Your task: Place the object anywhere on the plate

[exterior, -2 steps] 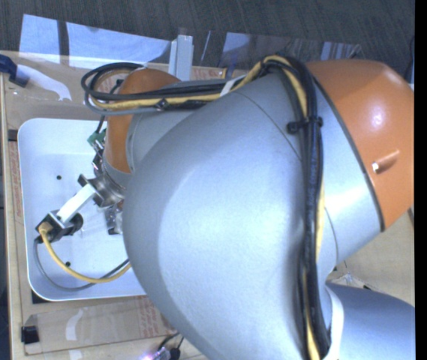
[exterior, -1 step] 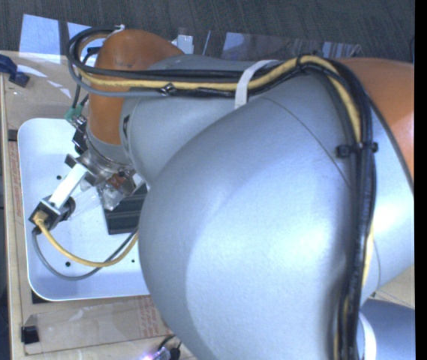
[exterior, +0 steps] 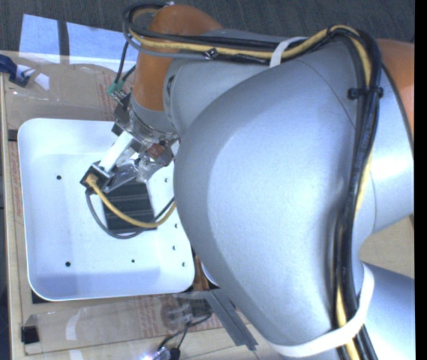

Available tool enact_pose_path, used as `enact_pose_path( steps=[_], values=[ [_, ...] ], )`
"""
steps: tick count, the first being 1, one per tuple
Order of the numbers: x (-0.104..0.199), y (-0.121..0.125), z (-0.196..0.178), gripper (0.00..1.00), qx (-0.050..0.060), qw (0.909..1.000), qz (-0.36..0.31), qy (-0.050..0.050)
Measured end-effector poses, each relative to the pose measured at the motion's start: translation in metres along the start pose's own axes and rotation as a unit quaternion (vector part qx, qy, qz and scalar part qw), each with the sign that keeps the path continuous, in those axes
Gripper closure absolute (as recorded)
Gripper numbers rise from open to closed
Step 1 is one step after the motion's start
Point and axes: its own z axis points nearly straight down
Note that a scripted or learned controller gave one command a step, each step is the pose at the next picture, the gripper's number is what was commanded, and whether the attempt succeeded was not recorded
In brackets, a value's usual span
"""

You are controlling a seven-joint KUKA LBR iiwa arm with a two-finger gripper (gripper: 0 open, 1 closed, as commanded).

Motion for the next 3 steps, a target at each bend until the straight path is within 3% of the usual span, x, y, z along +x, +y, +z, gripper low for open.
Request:
enact_pose_path(
  steps=[1,2,3],
  values=[
    [0.0007,-0.0012,-0.0001,0.0,0.0,1.0,-0.001,0.0],
    [0.0012,-0.0032,-0.0089,1.0,0.003,1.0,-0.006,-0.002],
    [0.0015,-0.004,-0.0088,0.0,0.003,1.0,-0.006,-0.003]
  ],
)
